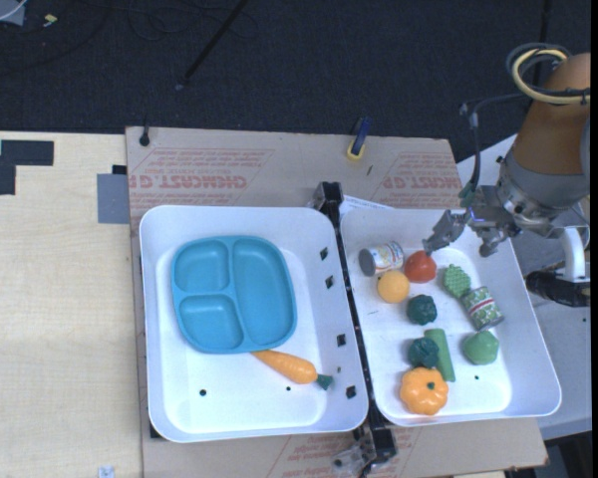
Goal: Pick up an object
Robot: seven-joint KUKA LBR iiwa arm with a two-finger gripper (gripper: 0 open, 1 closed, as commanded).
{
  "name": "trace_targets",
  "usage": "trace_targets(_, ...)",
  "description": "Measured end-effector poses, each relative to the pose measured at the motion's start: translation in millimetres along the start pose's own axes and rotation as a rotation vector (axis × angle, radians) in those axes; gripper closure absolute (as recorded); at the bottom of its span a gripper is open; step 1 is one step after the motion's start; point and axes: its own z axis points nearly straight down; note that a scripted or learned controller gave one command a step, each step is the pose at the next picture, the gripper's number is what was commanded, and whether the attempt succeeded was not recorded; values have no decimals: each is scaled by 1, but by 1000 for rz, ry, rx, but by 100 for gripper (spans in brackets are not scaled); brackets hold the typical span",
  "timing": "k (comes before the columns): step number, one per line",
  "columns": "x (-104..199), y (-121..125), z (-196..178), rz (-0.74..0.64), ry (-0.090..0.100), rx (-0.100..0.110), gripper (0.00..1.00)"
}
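Objects are seen well left of the claw — a blue divided plate point(233, 294) and a carrot point(288, 366) in the left bin point(159, 267). Below-left, a tomato point(420, 265) lies near the claw point(468, 232), whose fingers are spread, nothing gripped.

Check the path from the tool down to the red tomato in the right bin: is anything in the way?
Nothing visible blocks it. The tool hangs above the right bin's far edge, with the tomato just below and to its left. A small can touches the tomato's left side, and a yellow ball sits close below.
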Motion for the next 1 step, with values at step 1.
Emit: trace_targets(1,0,2,-8,-2,-2,-13,0)
